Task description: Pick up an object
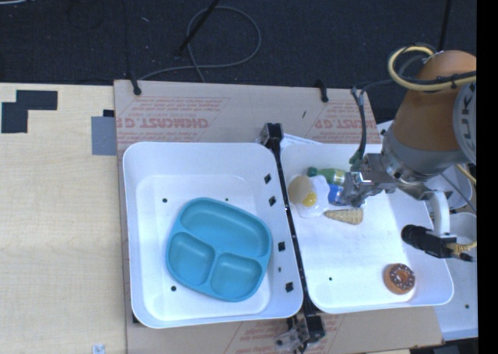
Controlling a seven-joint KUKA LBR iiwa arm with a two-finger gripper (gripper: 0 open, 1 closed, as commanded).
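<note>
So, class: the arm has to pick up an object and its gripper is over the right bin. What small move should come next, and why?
Probably a short, straight descent. The gripper hangs over the cluster at the back of the right bin, just above the tan wedge-shaped piece, with the yellow-and-white item and green bottle close beside it. Nothing shows between its fingers, so lowering onto the wedge seems best.

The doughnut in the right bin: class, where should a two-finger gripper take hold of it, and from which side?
Grip the doughnut across its outer rim, coming straight down from above. It seems to lie flat on the floor of the right bin, a low round shape with nothing close beside it, so fingers could probably drop on opposite sides. The bin's near wall is close, so set the fingers parallel to that wall.
</note>
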